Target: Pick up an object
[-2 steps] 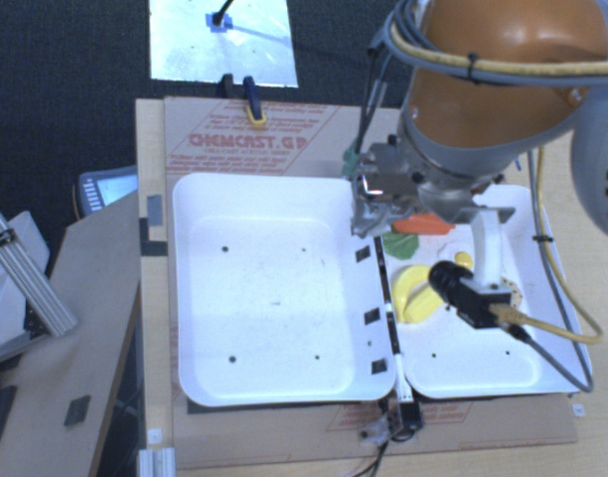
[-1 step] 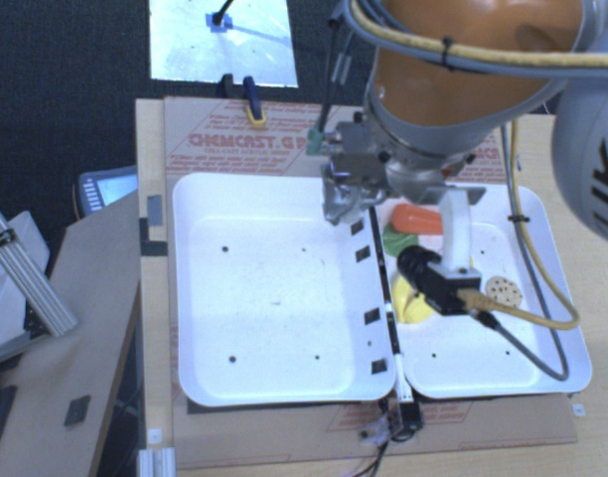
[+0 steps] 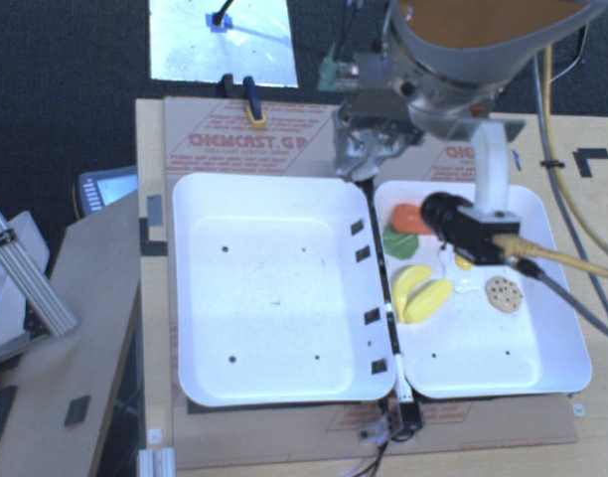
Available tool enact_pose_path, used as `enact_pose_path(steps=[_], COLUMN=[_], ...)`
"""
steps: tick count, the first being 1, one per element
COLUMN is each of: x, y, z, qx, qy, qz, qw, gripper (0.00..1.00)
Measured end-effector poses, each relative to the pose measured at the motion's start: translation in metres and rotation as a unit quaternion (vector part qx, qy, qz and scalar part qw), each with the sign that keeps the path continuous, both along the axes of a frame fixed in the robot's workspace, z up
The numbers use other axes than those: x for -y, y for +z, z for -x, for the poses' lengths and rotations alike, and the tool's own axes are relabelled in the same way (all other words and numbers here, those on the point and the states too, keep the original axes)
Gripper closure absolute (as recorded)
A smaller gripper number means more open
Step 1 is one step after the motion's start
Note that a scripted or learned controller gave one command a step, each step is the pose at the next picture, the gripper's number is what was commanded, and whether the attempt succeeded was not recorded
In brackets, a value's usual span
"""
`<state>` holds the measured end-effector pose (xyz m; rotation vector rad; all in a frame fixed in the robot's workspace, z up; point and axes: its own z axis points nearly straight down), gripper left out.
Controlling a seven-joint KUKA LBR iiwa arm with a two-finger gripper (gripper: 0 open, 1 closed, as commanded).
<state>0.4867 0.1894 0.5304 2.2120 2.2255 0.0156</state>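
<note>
Camera view, one entry. Gripper (image 3: pixel 368 157): hangs over the far end of the divider between the bins; whether it is wide or narrow cannot be told. Objects, all in the right bin (image 3: pixel 542 366), nearer the camera than the gripper: red piece (image 3: pixel 407 216), green piece (image 3: pixel 395 242), bananas (image 3: pixel 421 294), cookie (image 3: pixel 503 293). Risk: descending here would likely strike the rim, not an object; red and green touch, inviting a double grasp.

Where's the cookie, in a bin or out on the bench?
In. The cookie lies flat on the floor of the right bin, near the bananas.
</note>
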Motion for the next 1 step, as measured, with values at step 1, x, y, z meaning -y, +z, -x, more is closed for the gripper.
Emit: enact_pose_path(steps=[1], x=[0.0005], y=[-0.0046], z=[0.0004], qx=[-0.004], qy=[0.0], qz=[0.0015], qw=[1.0], gripper=[0.0])
